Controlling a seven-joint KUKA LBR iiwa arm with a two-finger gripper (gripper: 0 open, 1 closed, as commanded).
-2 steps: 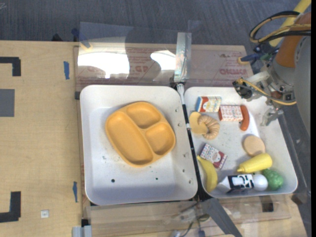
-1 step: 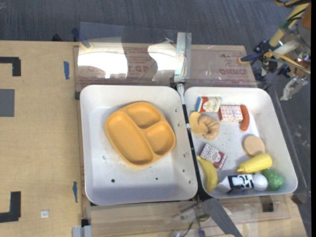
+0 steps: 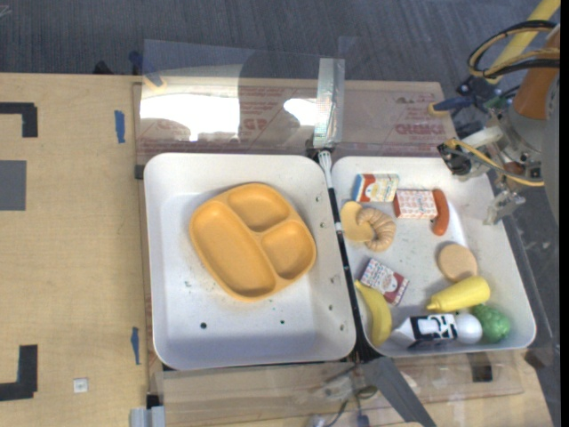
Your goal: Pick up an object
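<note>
The bench (image 3: 62, 238) carried two white bins side by side, which let one serve as a store of goods and the other as a place to put them. The left bin (image 3: 160, 238) held a yellow divided plate (image 3: 253, 238), lying flat near its centre. The right bin (image 3: 522, 278) held every small candidate for the task, crowded together, so any descent had to choose among near neighbours.

The arm (image 3: 533, 96) stood over the right bin's far right corner. Its gripper (image 3: 500, 205) hung just inside the right edge, apart from all the objects. Whether it was open or closed could not be told, and nothing could be seen held in it.

A banana (image 3: 378, 311) lay along the left wall toward the near edge. A white bottle (image 3: 442, 328) lay on its side against the near edge, with a yellow squeeze bottle (image 3: 460, 294) just beyond it and a green piece (image 3: 494, 323) in the near right corner.

A ringed pastry (image 3: 369, 224) sat by the left wall and a tan disc (image 3: 456, 261) lay toward the right edge. A red carton (image 3: 377, 188), a pink box (image 3: 415, 203) and a sausage (image 3: 439, 212) lined the far side, and a red packet (image 3: 384, 281) lay near the middle. The sausage and the disc seemed the closest picks.
</note>
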